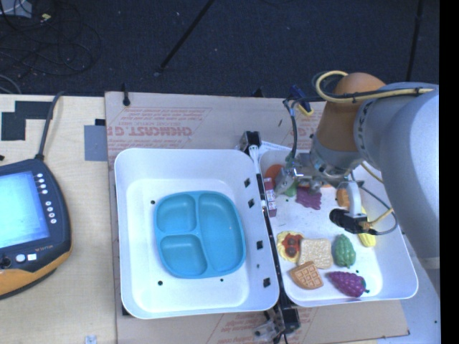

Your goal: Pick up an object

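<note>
The arm (380, 127) enters from the right of the frame and its gripper (297, 181) sits low over the upper left of the right bin (409, 282), near the divider between bins; its state cannot be told. Toy foods crowd the lower part of that bin: waffle (307, 275), cracker (315, 251), green piece (343, 250), purple grapes (348, 283). The left bin (133, 278) holds a blue tray (199, 233), with bare white floor along its edges.

Dark carpet floor (143, 34) with cables lies beyond the wooden bench (64, 299).
</note>
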Tool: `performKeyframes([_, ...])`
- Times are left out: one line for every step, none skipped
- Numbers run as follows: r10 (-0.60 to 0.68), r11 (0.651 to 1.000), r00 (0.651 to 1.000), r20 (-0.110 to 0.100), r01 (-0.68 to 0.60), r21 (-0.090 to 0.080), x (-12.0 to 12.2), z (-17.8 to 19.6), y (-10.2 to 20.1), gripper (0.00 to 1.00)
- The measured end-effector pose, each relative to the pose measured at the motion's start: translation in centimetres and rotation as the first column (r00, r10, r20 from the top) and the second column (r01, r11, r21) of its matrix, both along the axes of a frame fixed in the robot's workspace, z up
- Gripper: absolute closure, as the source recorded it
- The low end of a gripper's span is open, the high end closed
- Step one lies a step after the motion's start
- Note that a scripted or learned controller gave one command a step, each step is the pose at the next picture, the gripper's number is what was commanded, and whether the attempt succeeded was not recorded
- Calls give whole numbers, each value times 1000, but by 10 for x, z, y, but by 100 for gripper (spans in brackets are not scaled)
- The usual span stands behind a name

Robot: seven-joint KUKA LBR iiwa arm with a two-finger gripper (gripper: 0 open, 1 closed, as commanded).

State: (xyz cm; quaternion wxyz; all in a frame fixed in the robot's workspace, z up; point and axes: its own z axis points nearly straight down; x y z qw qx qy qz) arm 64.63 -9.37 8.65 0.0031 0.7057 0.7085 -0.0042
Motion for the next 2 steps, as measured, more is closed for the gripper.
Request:
performKeyframes([-5,1000,1000,6,5,5,-46,2,-1,0])
performKeyframes([-4,1000,1000,4,4,9,-83,1,-20,0])
